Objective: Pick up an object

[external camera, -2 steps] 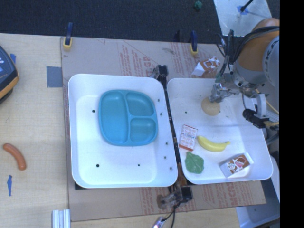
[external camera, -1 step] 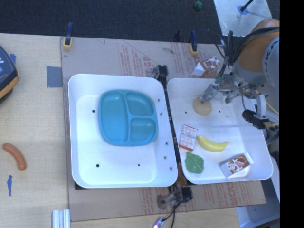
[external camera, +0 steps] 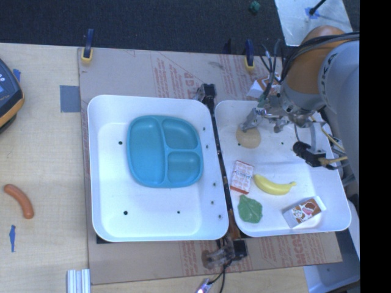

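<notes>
The right bin [external camera: 330, 224] holds a tan round cookie-like piece [external camera: 248, 138], a red and white packet [external camera: 242, 176], a yellow banana [external camera: 274, 185], a green leafy piece [external camera: 250, 209] and a small red and white carton [external camera: 303, 212]. My gripper [external camera: 255, 119] hangs at the far left part of this bin, just above and touching the top edge of the tan piece. The arm with its orange band [external camera: 311, 66] comes in from the upper right. The left bin [external camera: 98, 163] carries a blue divided plate [external camera: 165, 151].
An orange sausage [external camera: 19, 200] lies on the wooden bench at far left. A dark device with a yellow edge [external camera: 7, 96] sits at the upper left. Clamps [external camera: 87, 46] hold the cardboard sheet under the bins. Cables [external camera: 317, 145] trail across the right bin's far side.
</notes>
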{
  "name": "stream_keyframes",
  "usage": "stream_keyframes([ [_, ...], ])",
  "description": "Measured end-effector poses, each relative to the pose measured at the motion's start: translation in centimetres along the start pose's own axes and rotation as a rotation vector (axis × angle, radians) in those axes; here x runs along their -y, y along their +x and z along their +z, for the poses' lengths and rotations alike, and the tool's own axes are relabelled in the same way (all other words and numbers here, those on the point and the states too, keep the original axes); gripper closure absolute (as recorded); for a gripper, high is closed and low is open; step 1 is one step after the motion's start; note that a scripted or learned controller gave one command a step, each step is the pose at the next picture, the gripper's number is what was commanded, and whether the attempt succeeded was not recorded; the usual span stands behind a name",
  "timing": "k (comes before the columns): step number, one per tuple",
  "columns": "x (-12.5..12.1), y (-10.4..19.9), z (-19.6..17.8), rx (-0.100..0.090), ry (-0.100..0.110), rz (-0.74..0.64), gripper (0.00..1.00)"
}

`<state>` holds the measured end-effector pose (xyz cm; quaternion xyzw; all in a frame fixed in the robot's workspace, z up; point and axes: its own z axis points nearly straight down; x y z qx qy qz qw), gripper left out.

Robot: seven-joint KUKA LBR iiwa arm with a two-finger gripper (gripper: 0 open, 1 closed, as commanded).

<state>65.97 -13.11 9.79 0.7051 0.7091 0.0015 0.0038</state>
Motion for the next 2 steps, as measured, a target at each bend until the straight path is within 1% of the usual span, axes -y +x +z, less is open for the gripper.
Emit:
stream_keyframes([
  [1, 0.0, 2.5, 0.0, 0.0, 0.001, 0.0, 0.0],
  [2, 0.2, 4.5, -9.5, -0.003, 0.009, 0.0, 0.0],
])
